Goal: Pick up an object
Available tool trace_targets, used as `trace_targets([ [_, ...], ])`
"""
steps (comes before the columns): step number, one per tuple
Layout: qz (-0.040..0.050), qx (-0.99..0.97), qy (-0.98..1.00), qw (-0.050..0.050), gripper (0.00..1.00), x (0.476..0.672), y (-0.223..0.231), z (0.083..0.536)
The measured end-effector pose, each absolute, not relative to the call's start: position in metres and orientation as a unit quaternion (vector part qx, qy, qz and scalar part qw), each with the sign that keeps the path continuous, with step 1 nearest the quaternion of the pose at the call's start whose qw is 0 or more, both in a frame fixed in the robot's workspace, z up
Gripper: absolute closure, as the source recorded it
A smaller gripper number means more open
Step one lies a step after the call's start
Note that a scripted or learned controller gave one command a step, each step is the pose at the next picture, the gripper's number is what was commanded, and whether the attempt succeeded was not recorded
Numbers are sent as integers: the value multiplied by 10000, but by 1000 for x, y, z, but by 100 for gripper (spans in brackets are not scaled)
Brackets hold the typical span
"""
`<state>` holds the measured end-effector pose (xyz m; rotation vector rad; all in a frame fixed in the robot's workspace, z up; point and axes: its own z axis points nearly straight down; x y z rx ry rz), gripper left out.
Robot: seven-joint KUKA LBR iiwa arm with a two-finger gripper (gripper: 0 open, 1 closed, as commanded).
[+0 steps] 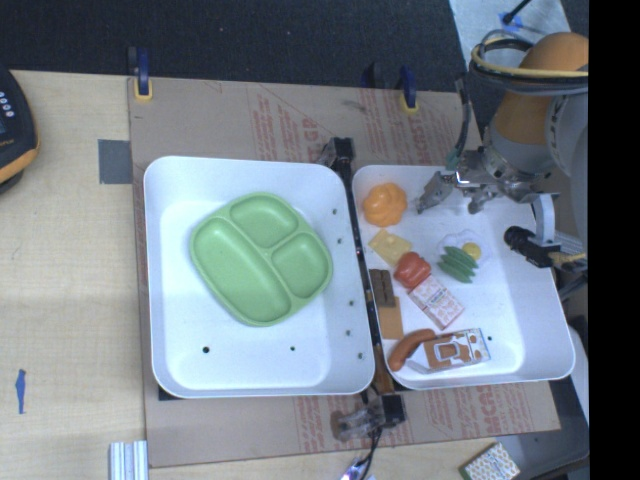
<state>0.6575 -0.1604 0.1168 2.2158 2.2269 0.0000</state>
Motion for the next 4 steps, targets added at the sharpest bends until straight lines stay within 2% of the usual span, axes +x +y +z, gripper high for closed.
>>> trace_targets([
  [1,-16,7069,7073,-22,0,601,-191,172],
  [2,-22,7051,7091,-28,0,570,-187,89],
  [3,-5,7051,7091,0,0,598,-181,92],
  [4,-21,7052,7091,-19,0,585,-184,92],
])
